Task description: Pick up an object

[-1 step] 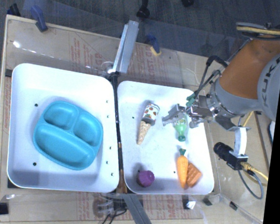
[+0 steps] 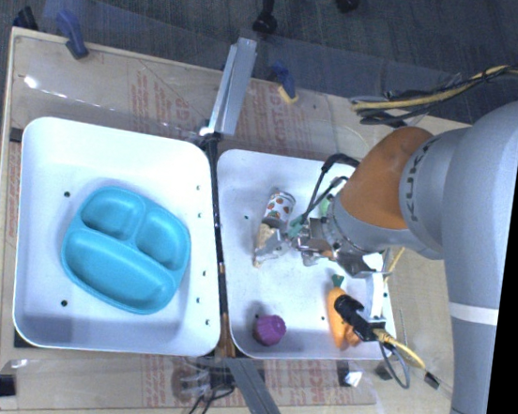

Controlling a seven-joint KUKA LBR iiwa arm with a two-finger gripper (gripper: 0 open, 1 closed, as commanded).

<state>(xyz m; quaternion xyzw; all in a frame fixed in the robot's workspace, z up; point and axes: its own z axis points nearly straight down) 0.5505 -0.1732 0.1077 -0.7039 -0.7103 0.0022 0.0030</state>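
Two white bins are sitting side by side on the worktop; the left bin is holding one blue divided plate; the right bin, the landmark here, is holding three loose things: a purple ball near its front edge, an orange carrot-like piece at its front right, half hidden by cabling, and a small patterned object near its middle; the gripper is hovering just in front of that object, its grip state impossible to judge.

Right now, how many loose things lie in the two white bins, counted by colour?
Blue: 1, the divided tray in the left bin.
Purple: 1, the small round object in the right bin.
Orange: 1, the object near the right bin's right edge.
Patterned, mixed colours: 1, the small object beside the pincer.
Total: 4
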